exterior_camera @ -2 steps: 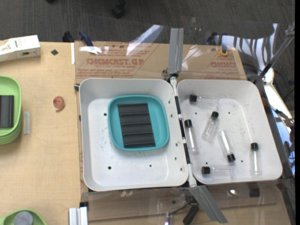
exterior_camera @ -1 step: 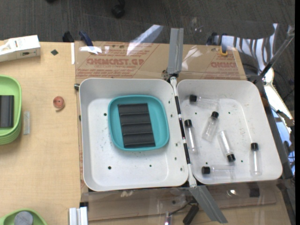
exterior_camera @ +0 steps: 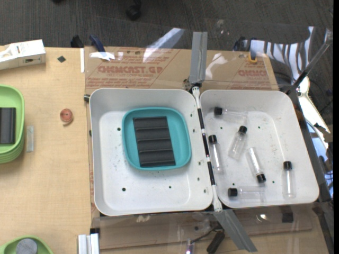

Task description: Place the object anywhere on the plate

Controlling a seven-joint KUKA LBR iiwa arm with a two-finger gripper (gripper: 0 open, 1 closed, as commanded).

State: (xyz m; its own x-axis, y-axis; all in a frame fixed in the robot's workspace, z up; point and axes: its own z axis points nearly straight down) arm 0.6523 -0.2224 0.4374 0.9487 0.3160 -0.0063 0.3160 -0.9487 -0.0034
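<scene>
Of the gripper we could not tell how far it stood open, nor whether it had hold of anything. In the right bin we counted six clear vials with black caps, all lying flat and apart from one another. One vial near the middle lay on a slant with its cap towards the far right. Another lay along the wall shared with the left bin, cap at the far end. A third pointed its cap at the near right, and a fourth lay crosswise by the near wall, cap to the left. In the left bin sat the teal plate, and on it a dark ribbed block with its long axis running from far to near. Both bins rested on printed cardboard over a pale wooden bench. At the left edge we saw a stack of green dishes and a small reddish disc, and beyond the bench a dark carpet.
</scene>
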